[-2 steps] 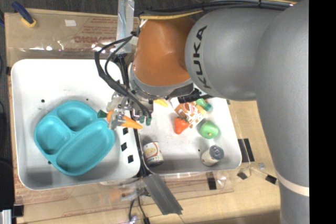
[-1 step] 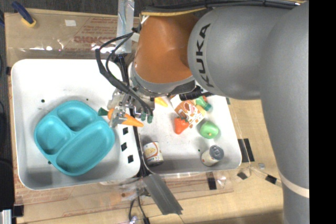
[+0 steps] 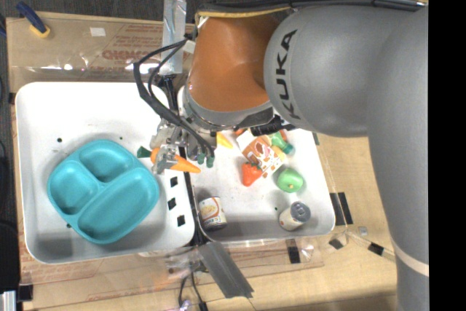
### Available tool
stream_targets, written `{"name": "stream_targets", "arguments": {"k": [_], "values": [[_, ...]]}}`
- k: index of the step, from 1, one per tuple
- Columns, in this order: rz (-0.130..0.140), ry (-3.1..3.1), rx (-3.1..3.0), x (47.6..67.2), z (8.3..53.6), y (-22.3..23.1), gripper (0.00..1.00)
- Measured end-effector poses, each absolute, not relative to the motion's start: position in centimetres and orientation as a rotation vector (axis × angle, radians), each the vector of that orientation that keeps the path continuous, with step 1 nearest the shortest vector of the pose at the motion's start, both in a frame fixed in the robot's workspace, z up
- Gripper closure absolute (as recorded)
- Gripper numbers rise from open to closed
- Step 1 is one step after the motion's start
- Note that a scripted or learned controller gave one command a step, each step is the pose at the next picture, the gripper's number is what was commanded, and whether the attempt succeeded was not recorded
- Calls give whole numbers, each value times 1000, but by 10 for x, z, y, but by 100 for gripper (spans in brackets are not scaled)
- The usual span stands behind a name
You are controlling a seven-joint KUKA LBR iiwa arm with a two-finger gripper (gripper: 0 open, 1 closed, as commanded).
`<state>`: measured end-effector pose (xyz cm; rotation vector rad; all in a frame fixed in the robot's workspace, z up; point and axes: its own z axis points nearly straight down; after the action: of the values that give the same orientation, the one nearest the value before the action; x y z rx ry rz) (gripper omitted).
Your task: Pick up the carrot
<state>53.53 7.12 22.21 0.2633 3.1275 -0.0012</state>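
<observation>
Grey arm (image 3: 349, 47), black KUKA lettering, orange band, black cables

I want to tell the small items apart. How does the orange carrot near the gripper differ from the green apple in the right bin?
The orange carrot is long, thin and pointed, while the green apple is round and thicker. The carrot lies across the divide between the two bins, beside the gripper; the apple sits well inside the right white bin, apart from the gripper. The carrot has a green end; the apple is green all over. Both look like small toy foods.
</observation>
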Motion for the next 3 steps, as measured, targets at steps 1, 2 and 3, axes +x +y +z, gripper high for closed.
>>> {"name": "stream_targets", "arguments": {"k": [1, 2, 3], "values": [[0, 3108, -422, 478, 276, 100, 100], [0, 2962, -1053, 506, 242, 84, 100], [0, 2783, -1456, 492, 239, 119, 100]]}}
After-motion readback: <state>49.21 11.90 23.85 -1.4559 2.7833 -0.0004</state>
